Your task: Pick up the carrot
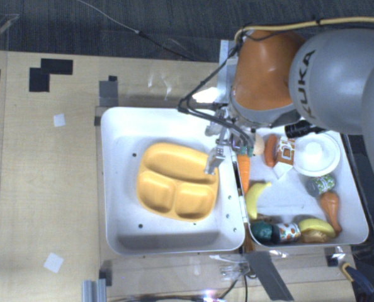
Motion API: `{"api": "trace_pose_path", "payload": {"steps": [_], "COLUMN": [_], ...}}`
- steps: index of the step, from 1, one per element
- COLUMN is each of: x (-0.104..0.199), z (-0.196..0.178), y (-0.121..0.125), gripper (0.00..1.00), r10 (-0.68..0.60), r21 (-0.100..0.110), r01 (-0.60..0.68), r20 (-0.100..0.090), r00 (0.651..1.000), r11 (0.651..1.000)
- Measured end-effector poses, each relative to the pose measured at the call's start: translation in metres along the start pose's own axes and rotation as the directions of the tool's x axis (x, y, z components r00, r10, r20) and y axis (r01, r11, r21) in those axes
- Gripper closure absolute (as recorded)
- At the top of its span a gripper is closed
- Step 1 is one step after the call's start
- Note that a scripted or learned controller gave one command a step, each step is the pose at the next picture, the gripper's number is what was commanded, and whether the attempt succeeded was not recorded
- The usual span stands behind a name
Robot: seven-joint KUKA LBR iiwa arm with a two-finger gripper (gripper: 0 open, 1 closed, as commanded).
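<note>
- Pale wooden bench fills the left of the frame, and on it sit two shallow white plastic bins side by side: the left bin holds a yellow three-compartment plastic tray, and the right bin is crowded with toy food.
- My grey two-finger gripper hangs just above the dividing wall between the bins, near the tray's upper right corner. Whether it is open or closed I cannot tell, and I see nothing held in it.
- The slim orange plastic carrot lies along the right bin's left wall, just below my wrist, its narrow end pointing down the frame.
- I judge it light, rigid and smooth, so likely to slip.
- I would grip across its thicker upper part, though the wall beside it leaves little room for a finger there.
- A yellow toy banana lies just beside its lower end.
</note>
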State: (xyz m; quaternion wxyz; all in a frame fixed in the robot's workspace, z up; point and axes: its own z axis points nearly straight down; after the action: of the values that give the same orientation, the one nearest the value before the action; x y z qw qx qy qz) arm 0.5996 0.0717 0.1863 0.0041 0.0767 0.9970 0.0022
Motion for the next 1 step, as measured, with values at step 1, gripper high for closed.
{"api": "trace_pose_path", "payload": {"steps": [1], "x": [0.0020], "z": [0.0758], "y": [0.0702], "gripper": [0.00], "r10": [0.192], "r21": [-0.012], "r01": [-0.191], "r20": [0.025], "r00": [0.981], "r11": [0.981]}}
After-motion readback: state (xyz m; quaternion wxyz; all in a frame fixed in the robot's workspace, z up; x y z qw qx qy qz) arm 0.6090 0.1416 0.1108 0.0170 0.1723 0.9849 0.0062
